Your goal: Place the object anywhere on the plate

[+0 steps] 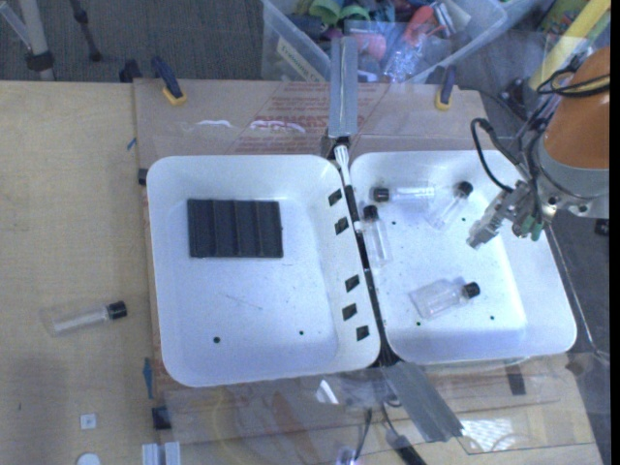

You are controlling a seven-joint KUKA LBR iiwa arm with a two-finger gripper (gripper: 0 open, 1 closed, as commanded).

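A black ribbed plate [235,229] lies flat in the left bin [174,347], toward its far left. Several clear vials with black caps lie in the right bin [542,332]: one at the far side [405,194], one slanted beside it [448,204], one along the left wall [374,235], and a wider one [442,296] near the front. My gripper [484,231] hangs over the right part of the right bin, just right of the slanted vial and behind the wide one. Nothing shows in its grasp.
Another capped vial [85,316] lies on the wooden bench left of the bins. A clear tub of coloured toys [387,13] stands behind the bins. Black clips [351,282] line the divider between the bins. Cables [504,172] trail from the wrist.
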